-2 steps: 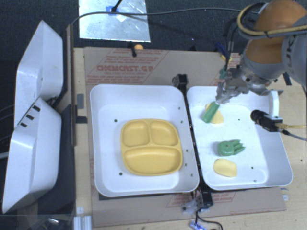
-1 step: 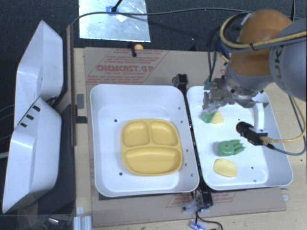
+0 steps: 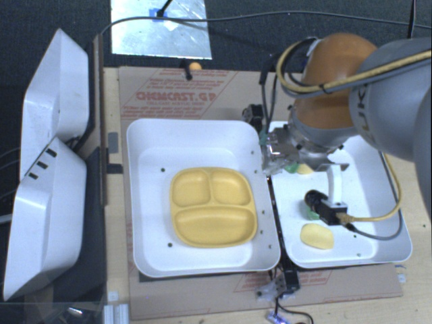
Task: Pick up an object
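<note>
My gripper (image 3: 294,160) reaches down into the right bin (image 3: 378,245) near its upper left corner, under the orange-banded wrist that hides most of it. Right beside the gripper lie a small green piece (image 3: 290,169) and a pale yellow piece (image 3: 306,171), both partly covered. A rounded yellow object (image 3: 316,236) rests near the bin's front, apart from the gripper. Another green object (image 3: 311,214) peeks out a little above it.
The left bin (image 3: 148,147) holds a yellow divided plate (image 3: 213,205). A white casing (image 3: 47,160) stands at the far left. A shiny metal sheet (image 3: 158,19) lies behind the bins, beyond the cardboard base.
</note>
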